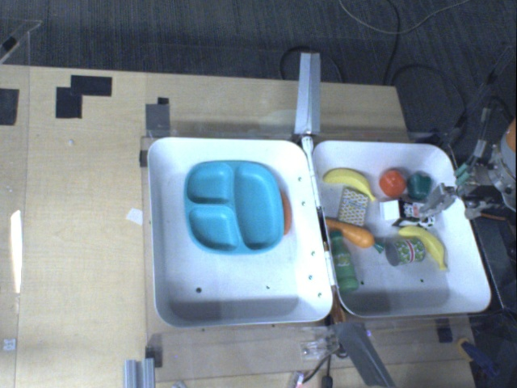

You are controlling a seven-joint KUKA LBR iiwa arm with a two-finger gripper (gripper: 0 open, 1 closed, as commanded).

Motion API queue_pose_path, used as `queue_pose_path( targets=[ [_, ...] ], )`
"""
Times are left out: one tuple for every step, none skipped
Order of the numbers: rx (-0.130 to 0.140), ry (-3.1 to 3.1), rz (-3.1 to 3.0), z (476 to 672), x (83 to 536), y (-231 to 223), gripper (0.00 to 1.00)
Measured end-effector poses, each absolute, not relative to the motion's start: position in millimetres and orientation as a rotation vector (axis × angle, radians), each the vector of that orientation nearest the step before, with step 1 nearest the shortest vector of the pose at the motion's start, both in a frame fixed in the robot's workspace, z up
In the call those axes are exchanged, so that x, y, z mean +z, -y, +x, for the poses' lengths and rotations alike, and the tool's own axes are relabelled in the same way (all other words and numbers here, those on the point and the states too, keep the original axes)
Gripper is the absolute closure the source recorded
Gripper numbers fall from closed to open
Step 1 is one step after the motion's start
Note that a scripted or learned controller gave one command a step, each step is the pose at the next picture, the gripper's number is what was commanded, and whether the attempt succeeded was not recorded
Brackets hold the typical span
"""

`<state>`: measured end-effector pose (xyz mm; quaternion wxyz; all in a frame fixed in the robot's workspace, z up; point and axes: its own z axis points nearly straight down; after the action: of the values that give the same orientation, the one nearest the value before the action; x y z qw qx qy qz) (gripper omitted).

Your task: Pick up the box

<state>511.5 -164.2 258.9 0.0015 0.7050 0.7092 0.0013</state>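
Gripper (428, 206) hovered low in right bin (468, 293), just beside the box (353, 206); finger state indiscernible. Box not yet lifted.

- This is a robotics lab, not a home or shop: a pale wooden bench (73, 241) stands on dark grey carpet (161, 14).
- Two shallow white bins (161, 297) sit side by side, held by metal brackets (308, 91) at twelve o'clock.
- Loose black cables (396, 23) trail over the floor toward one o'clock.
- Black marker patches (81, 94) are stuck on the bench at ten o'clock.
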Motion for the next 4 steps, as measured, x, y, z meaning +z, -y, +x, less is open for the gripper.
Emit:
queue_pose_path(
  targets=[
    [0.006,-1.961,2.449,489.2,283.8,144.3,0.00],
    [0.003,-2.005,2.417,488.2,183.4,105.3,0.00],
    [0.006,-1.942,2.464,588.0,238.4,148.2,0.00],
    [0.002,-1.718,2.630,539.4,156.7,116.1,0.00]
  ],
)
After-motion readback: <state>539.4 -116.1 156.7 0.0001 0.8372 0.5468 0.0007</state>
